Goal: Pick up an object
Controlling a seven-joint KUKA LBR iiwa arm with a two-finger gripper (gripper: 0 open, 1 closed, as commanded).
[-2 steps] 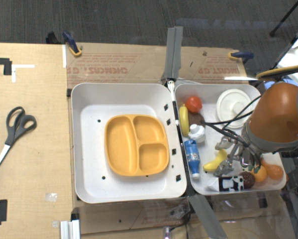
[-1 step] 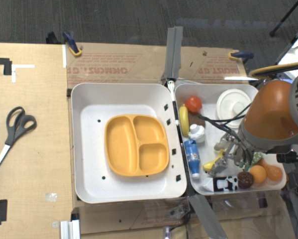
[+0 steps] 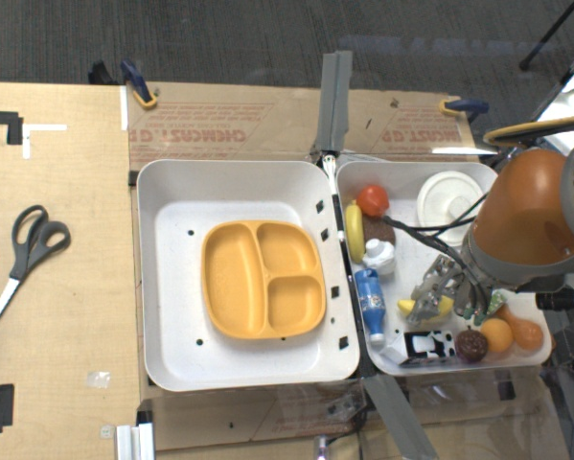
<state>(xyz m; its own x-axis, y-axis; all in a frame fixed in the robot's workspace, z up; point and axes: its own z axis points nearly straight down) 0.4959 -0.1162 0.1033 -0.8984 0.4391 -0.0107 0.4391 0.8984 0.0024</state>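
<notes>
My gripper (image 3: pixel 430 295) reaches down into the right bin (image 3: pixel 401 357), just above a small yellow object (image 3: pixel 408 306) near the bin's middle. The orange band and grey wrist above it hide much of the bin's right side. Around it lie a blue bottle (image 3: pixel 368 298), a banana (image 3: pixel 354 232), a red tomato (image 3: pixel 372 199), a white cup (image 3: pixel 378 254), a white bowl (image 3: pixel 448 197), a black-and-white item (image 3: pixel 428 345), a dark round fruit (image 3: pixel 472 345) and two orange fruits (image 3: pixel 497 334).
The left bin (image 3: pixel 162 286) holds a yellow three-section plate (image 3: pixel 264 278). Scissors (image 3: pixel 23 252) lie on the bench at the far left. A grey divider bar (image 3: pixel 333 103) stands behind the bins, over brown cardboard.
</notes>
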